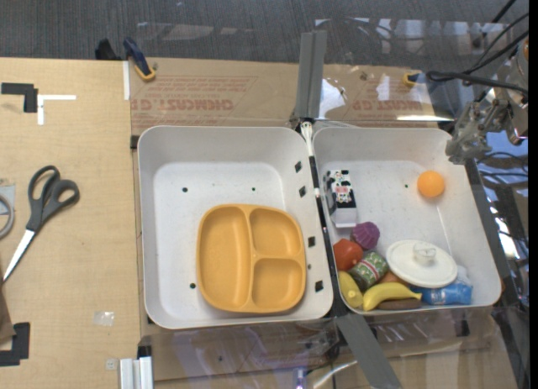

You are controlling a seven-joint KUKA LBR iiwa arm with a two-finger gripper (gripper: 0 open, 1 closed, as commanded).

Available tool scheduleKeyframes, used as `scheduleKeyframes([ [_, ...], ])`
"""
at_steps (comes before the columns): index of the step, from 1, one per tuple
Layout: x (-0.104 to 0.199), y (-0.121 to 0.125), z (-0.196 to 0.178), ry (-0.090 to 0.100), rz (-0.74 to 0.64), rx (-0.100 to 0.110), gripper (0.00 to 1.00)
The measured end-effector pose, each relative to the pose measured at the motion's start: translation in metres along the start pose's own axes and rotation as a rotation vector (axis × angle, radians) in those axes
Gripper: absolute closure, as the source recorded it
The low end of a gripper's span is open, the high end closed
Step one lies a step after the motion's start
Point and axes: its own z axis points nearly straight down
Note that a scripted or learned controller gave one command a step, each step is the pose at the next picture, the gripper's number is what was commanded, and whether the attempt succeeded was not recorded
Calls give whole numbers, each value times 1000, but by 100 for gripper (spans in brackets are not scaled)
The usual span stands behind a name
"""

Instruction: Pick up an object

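Here, the gripper (467, 138) hangs over the top right corner of the right bin (395, 145), and I cannot tell its state. Well apart from it, an orange ball (430, 184) sits alone on the bin floor. Lower down lie a white lid (421, 261), a banana (380, 297), a small can (369, 269), a red tomato (346, 253) and a purple toy (366, 233). The left bin (168, 177) holds a yellow divided plate (250, 258). Scissors (39, 202) rest on the bench (67, 286).
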Motion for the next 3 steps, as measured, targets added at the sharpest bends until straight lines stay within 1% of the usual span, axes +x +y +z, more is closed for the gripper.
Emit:
scheduleKeyframes([
  [1, 55, 12, 179, 4, -36, -1, 100],
  [2, 28, 149, 80, 4, 409, 0, 100],
  [3, -4, 153, -34, 4, 551, 2, 100],
])
